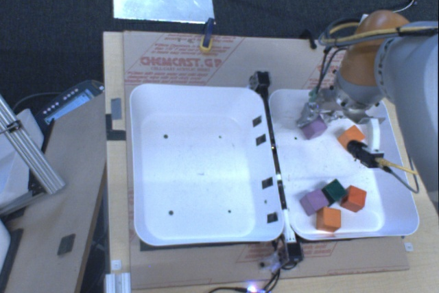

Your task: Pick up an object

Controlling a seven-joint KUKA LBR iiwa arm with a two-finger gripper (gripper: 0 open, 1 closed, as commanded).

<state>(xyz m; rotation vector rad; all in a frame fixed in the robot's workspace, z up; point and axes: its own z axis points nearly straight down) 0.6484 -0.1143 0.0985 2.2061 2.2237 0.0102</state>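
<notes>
While the end effector (312,114) sat over a purple block (314,127) in the right bin (398,223), finger state was unreadable. Block looked light, rigid; grip opposite flat faces.

**Where things lie in the bins**

I see two bins side by side. In the right bin (394,219), four blocks (332,202) cluster near its front; two more lie farther back, one (314,127) touching the gripper (311,113).
</notes>
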